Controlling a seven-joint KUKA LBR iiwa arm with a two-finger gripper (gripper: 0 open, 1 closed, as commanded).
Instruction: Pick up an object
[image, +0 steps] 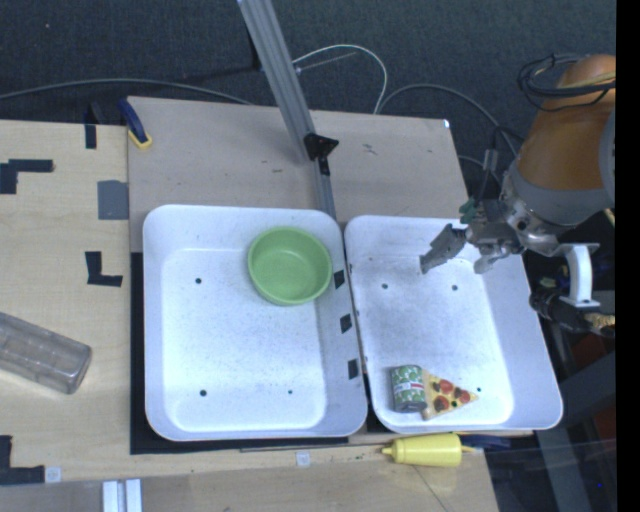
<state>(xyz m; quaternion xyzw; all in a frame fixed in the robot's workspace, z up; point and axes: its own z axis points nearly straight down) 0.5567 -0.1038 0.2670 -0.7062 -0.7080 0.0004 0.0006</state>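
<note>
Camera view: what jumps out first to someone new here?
Probably the green bowl, sitting at the upper right of the left bin. Next, the tool hanging over the upper part of the right bin, with nothing between its fingers. Then the small can and pizza slice toy, side by side near that bin's front edge.

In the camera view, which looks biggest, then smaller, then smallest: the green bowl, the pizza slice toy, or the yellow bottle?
1. green bowl
2. yellow bottle
3. pizza slice toy

The last two look close in size, so their order is unsure.
</note>
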